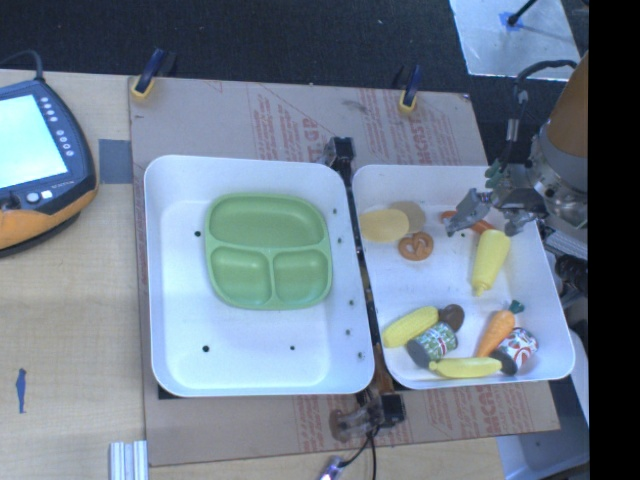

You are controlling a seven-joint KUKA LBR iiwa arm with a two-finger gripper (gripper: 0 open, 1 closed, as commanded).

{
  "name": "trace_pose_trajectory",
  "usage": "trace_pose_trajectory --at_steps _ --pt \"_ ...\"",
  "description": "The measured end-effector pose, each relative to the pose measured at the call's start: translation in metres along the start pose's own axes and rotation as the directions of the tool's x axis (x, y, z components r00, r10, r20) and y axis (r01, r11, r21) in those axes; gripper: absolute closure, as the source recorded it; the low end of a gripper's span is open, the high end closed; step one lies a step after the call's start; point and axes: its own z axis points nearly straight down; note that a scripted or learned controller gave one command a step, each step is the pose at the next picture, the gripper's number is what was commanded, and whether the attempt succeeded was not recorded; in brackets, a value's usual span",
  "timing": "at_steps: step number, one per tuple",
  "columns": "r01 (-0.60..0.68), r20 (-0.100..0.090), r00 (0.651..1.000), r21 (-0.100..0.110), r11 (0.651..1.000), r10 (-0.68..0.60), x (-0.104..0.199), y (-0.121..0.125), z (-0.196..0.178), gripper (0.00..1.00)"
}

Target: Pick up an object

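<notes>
1. The claw [492, 218] is hanging over the upper right part of the right bin [400, 363], with its fingers spread open and nothing sitting between them.
2. A yellow corn cob [489, 260] is lying just below the claw, tilted, with its top end almost under the fingertips.
3. A small orange piece [483, 226] is peeking out right by the claw.
4. A pretzel [416, 246] and a pale yellow round thing [384, 225] are sitting to the claw's left.
5. A carrot [495, 330], a can [432, 343] and a banana [465, 367] are crowding the near edge, well apart from the claw.
6. The left bin [180, 348] is holding a green divided plate [269, 251].
</notes>
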Motion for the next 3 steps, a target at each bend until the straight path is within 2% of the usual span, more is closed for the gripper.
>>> trace_pose_trajectory --at_steps 1,2,3 --pt "0.001 0.001 1.000 0.002 1.000 -0.001 0.022 0.039 0.167 0.00" --pt "-0.002 -0.001 1.000 -0.002 1.000 0.002 0.024 0.104 0.165 0.00" --pt "-0.001 0.002 1.000 0.001 1.000 0.001 -0.001 0.054 0.166 0.00"
